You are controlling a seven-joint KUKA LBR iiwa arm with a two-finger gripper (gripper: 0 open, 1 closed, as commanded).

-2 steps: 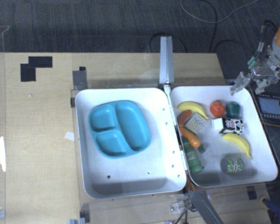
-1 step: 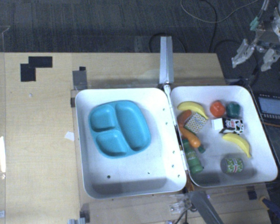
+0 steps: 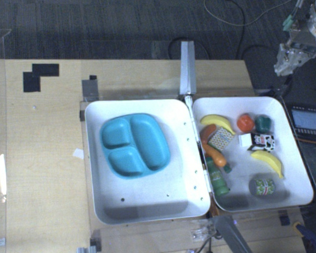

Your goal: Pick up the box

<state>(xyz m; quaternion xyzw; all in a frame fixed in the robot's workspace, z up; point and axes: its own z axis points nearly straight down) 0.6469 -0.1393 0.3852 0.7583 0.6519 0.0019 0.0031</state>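
Nothing was picked yet when we looked. Lower right, the small patterned cardboard box [image 3: 221,139] lay in the right white bin [image 3: 303,174], squeezed between a yellow banana [image 3: 217,122] and an orange carrot [image 3: 214,153]. Upper right, the gripper [image 3: 289,58] hung well clear, grip unreadable.

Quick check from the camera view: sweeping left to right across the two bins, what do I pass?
Blue divided plate in the left bin → carrot → patterned box → red tomato → round green can → right bin's far wall. The bananas and small items overlap too much to order.
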